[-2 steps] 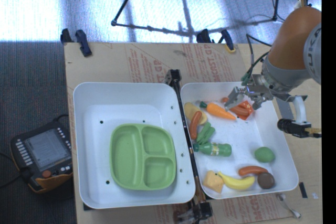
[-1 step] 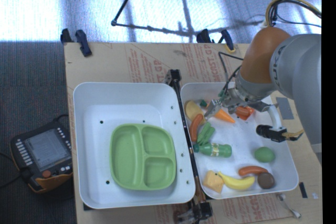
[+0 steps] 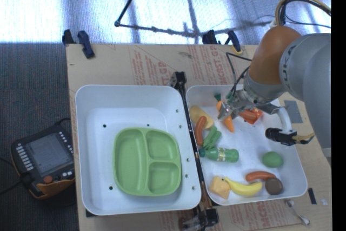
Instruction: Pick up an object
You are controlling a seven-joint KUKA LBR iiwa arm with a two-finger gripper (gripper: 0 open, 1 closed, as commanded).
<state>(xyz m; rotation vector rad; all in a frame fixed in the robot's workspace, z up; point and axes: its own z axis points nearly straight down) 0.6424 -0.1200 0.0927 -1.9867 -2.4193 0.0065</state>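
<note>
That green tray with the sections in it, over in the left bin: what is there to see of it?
The green tray is a pale lime plate with rounded corners that looks like smooth plastic. Raised ridges split it into three compartments: one long one on its left side and two smaller ones on its right. It lies flat, right way up, on the floor of the left white bin, toward the near right part. Nothing sits in it or touches it.
</note>
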